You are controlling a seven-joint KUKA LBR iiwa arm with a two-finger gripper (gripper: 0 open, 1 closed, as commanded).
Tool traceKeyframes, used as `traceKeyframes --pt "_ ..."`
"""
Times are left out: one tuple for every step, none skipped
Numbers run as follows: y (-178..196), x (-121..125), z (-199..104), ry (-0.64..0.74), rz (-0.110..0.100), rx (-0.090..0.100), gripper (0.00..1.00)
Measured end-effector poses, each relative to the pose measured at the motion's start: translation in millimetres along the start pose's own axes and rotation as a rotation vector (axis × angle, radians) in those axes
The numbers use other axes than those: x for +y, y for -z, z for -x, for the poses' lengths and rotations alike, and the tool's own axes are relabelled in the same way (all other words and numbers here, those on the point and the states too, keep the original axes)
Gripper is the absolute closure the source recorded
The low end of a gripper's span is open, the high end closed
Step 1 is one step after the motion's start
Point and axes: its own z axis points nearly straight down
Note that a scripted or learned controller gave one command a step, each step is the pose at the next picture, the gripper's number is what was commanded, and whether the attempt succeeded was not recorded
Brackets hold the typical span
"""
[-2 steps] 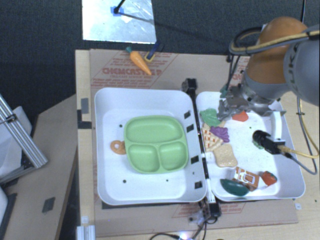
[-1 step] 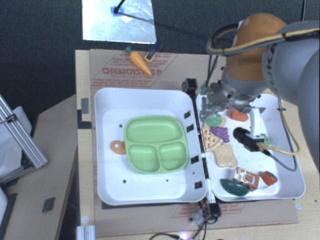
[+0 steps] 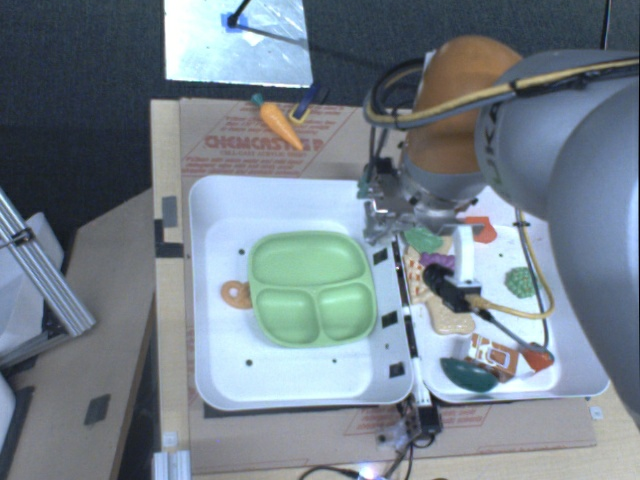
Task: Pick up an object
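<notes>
My gripper [image 3: 379, 226] hangs low over the divider between the two white bins, at the back end of the right bin [image 3: 575, 368]. Just right of it lie a light green piece [image 3: 421, 238] and a purple bunch [image 3: 437, 261]. Further right are a red piece [image 3: 481, 230] and a green broccoli [image 3: 519, 282]. Toward the front sit a tan biscuit shape [image 3: 450, 319], a small orange and white box [image 3: 492, 354], a dark teal object [image 3: 469, 373] and a red object [image 3: 541, 359]. The wrist hides the fingers' tips.
The left bin [image 3: 215, 368] holds a green divided plate [image 3: 310, 288] and a small orange ring [image 3: 237, 294] to its left. An orange toy carrot [image 3: 280, 125] lies on the cardboard behind the bins. The big grey arm covers the right bin's back right.
</notes>
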Motion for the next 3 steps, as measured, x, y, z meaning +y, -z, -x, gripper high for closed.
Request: traceKeyframes --pt "-2.4 -10.2 -30.2 -0.002 0.000 -0.001 1.00" --pt "-2.3 -6.8 -25.3 -0.007 0.001 -0.001 1.00" --pt "0.8 -14.4 -23.6 -0.009 0.000 -0.001 1.00"
